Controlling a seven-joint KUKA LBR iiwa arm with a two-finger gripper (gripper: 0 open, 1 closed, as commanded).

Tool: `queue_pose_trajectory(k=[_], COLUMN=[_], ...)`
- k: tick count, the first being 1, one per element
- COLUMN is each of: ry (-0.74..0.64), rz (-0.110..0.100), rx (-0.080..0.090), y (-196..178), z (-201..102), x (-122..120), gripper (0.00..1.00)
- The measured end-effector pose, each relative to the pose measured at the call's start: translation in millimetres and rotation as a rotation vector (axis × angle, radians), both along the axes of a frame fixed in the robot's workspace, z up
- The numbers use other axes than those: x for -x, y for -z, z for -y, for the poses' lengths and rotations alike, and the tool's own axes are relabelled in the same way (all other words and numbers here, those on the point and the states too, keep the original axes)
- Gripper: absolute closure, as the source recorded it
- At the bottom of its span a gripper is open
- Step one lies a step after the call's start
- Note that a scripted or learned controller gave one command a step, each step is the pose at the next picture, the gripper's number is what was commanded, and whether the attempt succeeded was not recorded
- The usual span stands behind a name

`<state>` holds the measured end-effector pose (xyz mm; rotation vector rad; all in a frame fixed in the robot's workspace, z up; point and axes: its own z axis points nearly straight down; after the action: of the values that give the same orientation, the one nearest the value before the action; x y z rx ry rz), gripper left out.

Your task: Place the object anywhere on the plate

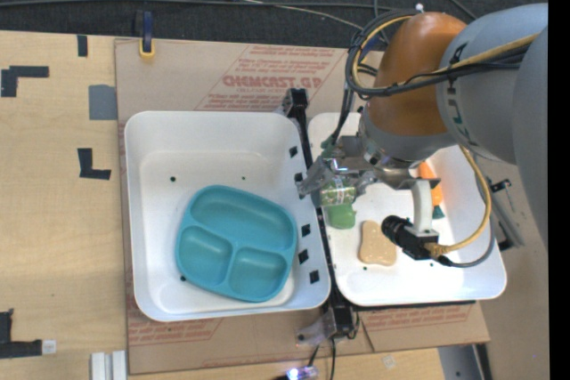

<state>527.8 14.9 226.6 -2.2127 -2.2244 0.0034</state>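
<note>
Arm (463, 93) reaches in from the right, over the right bin (481, 280), wrist with orange band (414, 76) above that bin's far left part. Gripper (338, 187) points down at the right bin's left edge, close to the divider between the two bins. A green object (340, 211) sits directly under the metal fingers (313, 182), touching or just below them; cannot tell whether it is clamped between them or lying on the bin floor, and finger opening is not readable from this angle.

Tan object (378, 246) lies on the right bin floor, near the front left corner, just beside the green one. An orange item (434, 182) shows partly behind the wrist, toward the bin's middle.

Left bin (151, 138) carries the teal plate (236, 243), three compartments, lying in the bin's front half, nearer the right edge. Nothing rests on the plate
</note>
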Motion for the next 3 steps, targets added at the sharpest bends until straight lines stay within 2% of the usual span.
queue_pose_trajectory(k=[1,2,3], ry=[0.000,-0.003,0.002], rz=[0.000,0.003,0.000], rx=[0.001,0.000,0.003], y=[7.6,-5.0,7.6], z=[-46.4,-99.4,-117.8], x=[22.3,35.5,35.5], gripper=[1.00,1.00,1.00])
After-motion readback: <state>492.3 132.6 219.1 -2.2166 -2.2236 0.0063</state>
